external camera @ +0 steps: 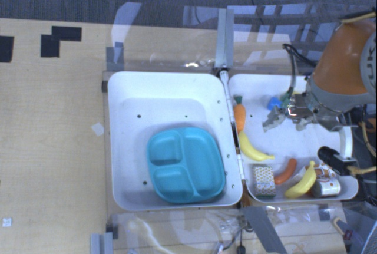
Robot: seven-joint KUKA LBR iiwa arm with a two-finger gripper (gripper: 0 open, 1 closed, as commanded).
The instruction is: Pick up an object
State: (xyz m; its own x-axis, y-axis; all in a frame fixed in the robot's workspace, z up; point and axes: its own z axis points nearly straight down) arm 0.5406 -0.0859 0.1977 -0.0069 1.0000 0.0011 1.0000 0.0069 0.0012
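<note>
Leftward, blue plate [185, 165] in left bin [126, 117]; bananas [253, 149] rightward.

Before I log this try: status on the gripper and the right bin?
Gripper low over right white bin, nothing seen between its fingers. Small blue object beside it. Yellow banana, orange carrot lie left of it, untouched.
</note>
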